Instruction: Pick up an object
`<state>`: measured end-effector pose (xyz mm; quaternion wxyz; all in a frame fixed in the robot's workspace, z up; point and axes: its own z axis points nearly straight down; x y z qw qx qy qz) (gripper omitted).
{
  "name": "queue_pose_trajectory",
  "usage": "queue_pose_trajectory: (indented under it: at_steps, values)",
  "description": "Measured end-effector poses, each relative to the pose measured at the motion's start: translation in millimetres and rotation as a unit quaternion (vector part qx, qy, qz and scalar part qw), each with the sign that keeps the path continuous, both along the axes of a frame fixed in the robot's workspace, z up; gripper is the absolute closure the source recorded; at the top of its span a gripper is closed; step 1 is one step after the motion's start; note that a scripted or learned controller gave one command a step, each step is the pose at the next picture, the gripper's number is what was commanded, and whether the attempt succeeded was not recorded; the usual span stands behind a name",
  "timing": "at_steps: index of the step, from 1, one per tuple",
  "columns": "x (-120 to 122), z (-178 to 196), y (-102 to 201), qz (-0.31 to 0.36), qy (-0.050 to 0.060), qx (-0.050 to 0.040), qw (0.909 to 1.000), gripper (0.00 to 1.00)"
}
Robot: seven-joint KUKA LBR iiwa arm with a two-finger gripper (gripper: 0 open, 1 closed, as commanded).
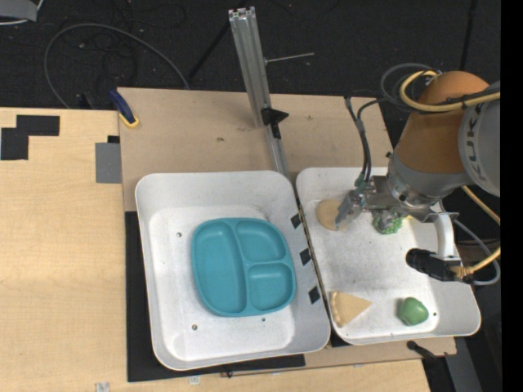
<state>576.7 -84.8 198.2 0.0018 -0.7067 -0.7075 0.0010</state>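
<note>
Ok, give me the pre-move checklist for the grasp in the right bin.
1. Gripper inside the right bin, near its far left corner: ok.
2. Target within reach: round tan piece lies just left of the gripper: ok.
3. Something held between the fingers: cannot tell.
4. Nearby clutter: green object sits under the wrist, close to the tan piece: not ok.
5. Other candidates apart: tan wedge and green ball lie at the near edge, well separated: ok.
6. Left bin holds the teal divided tray, away from the arm: ok.
</note>
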Motion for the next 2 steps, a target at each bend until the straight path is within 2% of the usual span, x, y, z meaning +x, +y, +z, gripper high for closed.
queue_pose_trajectory:
  at_steps: [1, 2]
  values:
    - [-1, -43, -4, 0.0, 0.001, -0.0003, 1.0, 0.0]
    - [-3, -104, -5, -0.001, 0.0, -0.0003, 1.0, 0.0]
